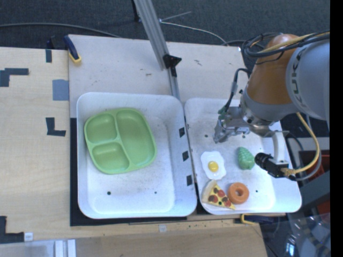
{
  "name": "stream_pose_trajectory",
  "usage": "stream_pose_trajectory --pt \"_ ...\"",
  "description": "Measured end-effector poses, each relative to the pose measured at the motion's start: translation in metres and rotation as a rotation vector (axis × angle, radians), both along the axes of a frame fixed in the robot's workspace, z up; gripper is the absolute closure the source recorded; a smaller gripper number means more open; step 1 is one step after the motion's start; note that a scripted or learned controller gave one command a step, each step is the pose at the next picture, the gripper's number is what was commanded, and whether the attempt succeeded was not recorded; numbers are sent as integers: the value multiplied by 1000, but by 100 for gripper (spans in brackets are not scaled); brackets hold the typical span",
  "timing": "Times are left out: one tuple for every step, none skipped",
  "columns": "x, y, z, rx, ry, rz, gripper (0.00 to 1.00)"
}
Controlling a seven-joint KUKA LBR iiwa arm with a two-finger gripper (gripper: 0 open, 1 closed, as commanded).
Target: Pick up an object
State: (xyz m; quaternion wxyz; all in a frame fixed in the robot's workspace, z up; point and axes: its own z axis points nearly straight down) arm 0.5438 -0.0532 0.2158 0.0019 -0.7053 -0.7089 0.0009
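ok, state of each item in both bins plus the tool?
Green three-compartment plastic plate: flat, left bin, nothing on it.
Fried-egg toy: flat, right bin.
Green ridged toy: beside egg.
Pizza-slice toy: near front edge.
Orange doughnut toy: touching pizza.
Tool: above right bin, holding nothing.

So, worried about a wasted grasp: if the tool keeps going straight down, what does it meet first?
Probably bare floor of the right bin: the tool hangs above the fried egg, though depth is unclear.
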Motion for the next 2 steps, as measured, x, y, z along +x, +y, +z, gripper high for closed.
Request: stream_pose_trajectory --pt "-12 60 9 1 -1 3 100" --pt "-34 101 9 0 0 0 100"
